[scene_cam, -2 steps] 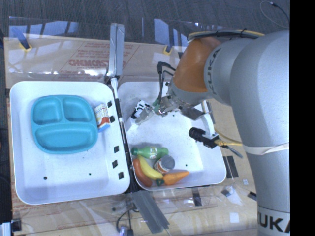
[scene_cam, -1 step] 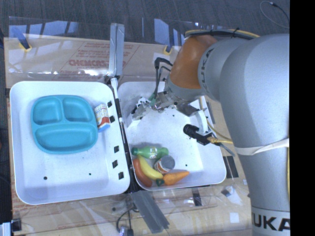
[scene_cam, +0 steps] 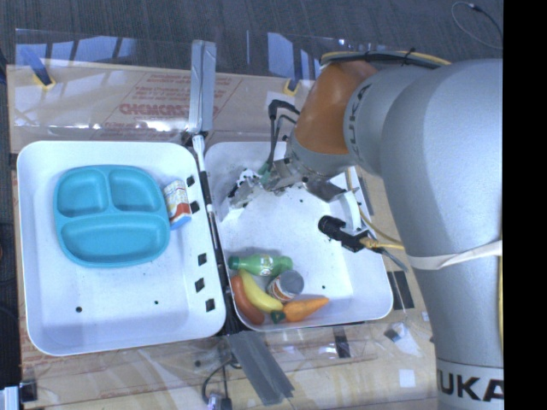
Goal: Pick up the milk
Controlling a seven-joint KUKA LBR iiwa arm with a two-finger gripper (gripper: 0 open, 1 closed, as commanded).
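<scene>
"KUKA" marks the arm (scene_cam: 444, 186); whether its jaws grip anything, cannot tell.

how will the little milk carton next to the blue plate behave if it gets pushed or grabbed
The milk carton looks small, so probably light. It lies tipped against the blue plate near the bin wall, so a push likely slides it. Its boxy shape suggests no rolling.

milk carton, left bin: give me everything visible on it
The milk carton is a small white box with a red-orange patch on its face and blue at its lower end. It looks like a toy carton. It lies on its side on the floor of the left bin, near that bin's right wall, touching the right edge of the blue divided plate. The gripper is in the right bin, apart from it.
</scene>
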